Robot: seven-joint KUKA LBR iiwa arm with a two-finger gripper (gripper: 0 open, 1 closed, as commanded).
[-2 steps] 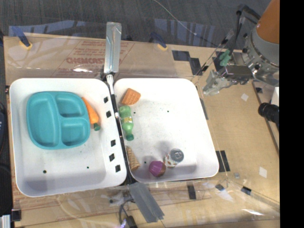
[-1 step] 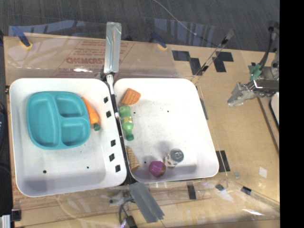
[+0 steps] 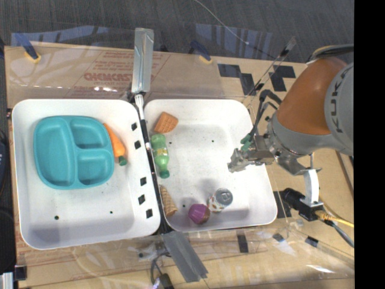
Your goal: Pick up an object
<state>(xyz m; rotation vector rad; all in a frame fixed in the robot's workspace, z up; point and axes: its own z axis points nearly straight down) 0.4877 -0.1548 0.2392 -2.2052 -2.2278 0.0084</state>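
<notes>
Nothing is seen between the fingers of the gripper [image 3: 236, 163], hung over the right bin's [image 3: 198, 110] right edge — whether spread or closed cannot be told.

No object is lifted yet; a pick remains. Near the front edge lie a purple ball [image 3: 198, 213] and a small can [image 3: 221, 198] — the left bin [image 3: 78, 230] holds a teal tray [image 3: 73, 151] and a carrot [image 3: 115, 143].

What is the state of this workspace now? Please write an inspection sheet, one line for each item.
Surface: two white bins, left bin and right bin, on a brown bench.
Job's things: right bin holds waffle piece, green bottle, cone, purple ball, small can.
Clutter: teal divided tray and carrot in left bin.
Grippers: gripper over right bin's right side, nothing seen in it.
Cables: thin cables near the arm; yellow cable.
Surroundings: dark floor.
</notes>
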